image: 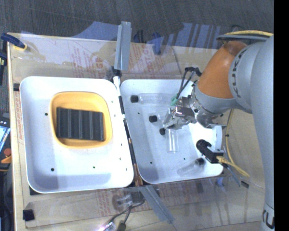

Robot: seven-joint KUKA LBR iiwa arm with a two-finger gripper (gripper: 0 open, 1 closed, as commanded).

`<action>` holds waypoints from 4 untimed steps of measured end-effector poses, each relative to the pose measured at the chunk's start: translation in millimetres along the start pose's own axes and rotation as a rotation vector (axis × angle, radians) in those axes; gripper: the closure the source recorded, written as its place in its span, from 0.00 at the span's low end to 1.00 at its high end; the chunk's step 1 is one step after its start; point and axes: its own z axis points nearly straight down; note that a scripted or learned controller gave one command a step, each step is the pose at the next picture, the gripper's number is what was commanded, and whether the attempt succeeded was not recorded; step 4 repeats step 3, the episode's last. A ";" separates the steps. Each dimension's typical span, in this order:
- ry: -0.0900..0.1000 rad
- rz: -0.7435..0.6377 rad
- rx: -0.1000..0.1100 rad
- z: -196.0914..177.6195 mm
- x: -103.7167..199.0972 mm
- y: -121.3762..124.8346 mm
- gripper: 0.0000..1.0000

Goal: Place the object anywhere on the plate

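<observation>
Lying clear tube (172,141) beneath gripper (172,124)

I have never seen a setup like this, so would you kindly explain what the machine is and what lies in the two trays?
This is one camera fixed above a bench, looking down at a slant. The grey machine with the orange band coming in from the right is a robot arm; its tool hangs over the right white bin. That bin holds a few small dark pieces and clear tube-like items, one lying just below the tool. I cannot tell whether the tool is holding anything. The left white bin holds a yellow plate with a dark ridged block on it. The plate is where the object should end up.
</observation>
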 end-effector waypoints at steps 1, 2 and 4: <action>0.001 -0.173 -0.002 -64.7 87.4 47.8 1.00; 0.001 -0.379 -0.001 -35.1 155.8 64.6 1.00; 0.001 -0.379 -0.001 -35.3 155.8 64.7 0.00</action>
